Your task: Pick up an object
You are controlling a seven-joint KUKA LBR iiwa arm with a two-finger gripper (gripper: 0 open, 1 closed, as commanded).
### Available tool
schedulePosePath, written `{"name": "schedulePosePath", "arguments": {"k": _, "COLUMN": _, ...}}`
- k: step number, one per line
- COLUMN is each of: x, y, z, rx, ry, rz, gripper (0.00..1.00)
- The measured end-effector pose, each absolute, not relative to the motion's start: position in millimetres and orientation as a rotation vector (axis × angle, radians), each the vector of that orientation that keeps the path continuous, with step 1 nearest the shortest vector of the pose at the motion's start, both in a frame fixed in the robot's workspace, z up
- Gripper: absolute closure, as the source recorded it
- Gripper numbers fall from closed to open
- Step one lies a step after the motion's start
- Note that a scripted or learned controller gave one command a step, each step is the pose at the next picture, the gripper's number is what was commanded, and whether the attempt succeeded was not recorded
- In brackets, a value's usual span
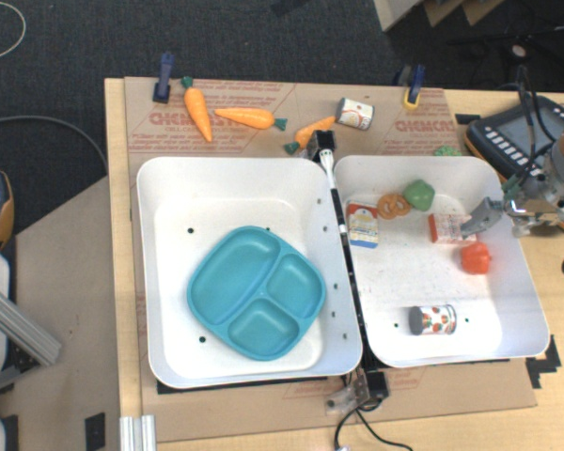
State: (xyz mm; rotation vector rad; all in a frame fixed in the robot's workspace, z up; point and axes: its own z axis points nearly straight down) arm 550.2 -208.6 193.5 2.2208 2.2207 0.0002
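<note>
**End effector hung over the right bin, nothing lifted yet**

The nearest candidates were an orange-red block (476, 257) and a small red-and-white packet (445, 227), both lying on the floor of the right bin (508, 341) near its right wall. Just above them the end effector (479, 219) reached in from the right; whether it was released or clenched I could not tell.

Further left sat a green ball (418, 194), a pretzel-like ring (392, 205) and a small carton (362, 225); a can (433, 319) lay on its side toward the front. The left bin (164, 252) held a teal divided plate (256, 292). Toy carrots (199, 113) lay on the bench (132, 139) behind.

My worry was the crowding: block and packet lay so close that a descent might nudge one aside or pinch both.
</note>
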Motion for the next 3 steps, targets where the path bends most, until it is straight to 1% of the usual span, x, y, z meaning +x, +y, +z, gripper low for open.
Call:
{"name": "schedulePosePath", "arguments": {"k": 1, "x": 541.6, "y": -215.7, "z": 82.0, "rx": 2.225, "ry": 2.241, "rz": 0.016, "gripper": 0.00}}
{"name": "schedulePosePath", "arguments": {"k": 2, "x": 541.2, "y": -220.0, "z": 95.1, "rx": 2.219, "ry": 2.229, "rz": 0.006, "gripper": 1.00}}
{"name": "schedulePosePath", "arguments": {"k": 3, "x": 496.5, "y": -196.9, "z": 121.3, "rx": 2.227, "ry": 2.223, "rz": -0.001, "gripper": 1.00}}
